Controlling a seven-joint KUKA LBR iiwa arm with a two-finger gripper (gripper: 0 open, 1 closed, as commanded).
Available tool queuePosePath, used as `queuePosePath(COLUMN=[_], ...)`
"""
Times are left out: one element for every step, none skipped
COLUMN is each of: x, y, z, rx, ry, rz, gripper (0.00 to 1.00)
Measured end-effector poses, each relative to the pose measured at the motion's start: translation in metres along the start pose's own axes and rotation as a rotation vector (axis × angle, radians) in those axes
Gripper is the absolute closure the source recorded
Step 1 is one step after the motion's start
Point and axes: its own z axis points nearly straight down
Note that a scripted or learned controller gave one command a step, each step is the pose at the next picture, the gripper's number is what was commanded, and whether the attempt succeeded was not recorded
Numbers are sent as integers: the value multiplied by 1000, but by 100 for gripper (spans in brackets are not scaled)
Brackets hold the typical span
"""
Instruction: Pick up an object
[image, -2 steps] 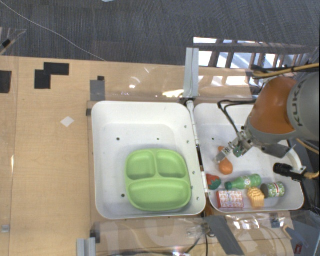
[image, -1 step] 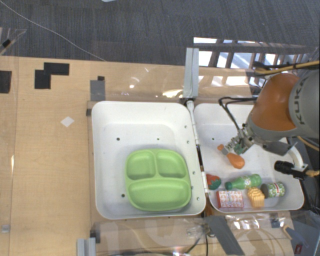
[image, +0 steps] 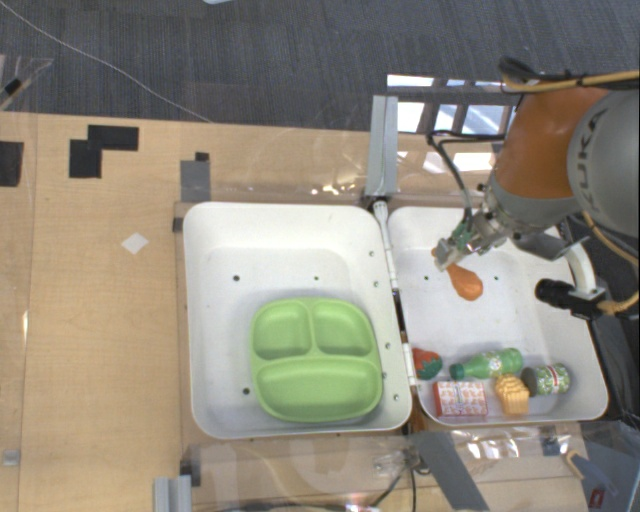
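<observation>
My gripper hangs over the upper middle of the right bin. An orange drumstick-shaped toy sits right under it, its narrow end running up between the fingertips, so the gripper is shut on it. Along that bin's front wall lie a red piece, a green bottle, a red and white box, a yellow block and a green can.
The left bin holds a green divided plate. A grey post rises behind the ridge between the bins. A black fitting juts over the right bin's right side.
</observation>
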Motion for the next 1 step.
queuePosePath(x=[21], y=[0], z=[-21], rx=[2], ry=[0], rz=[340], gripper=[100])
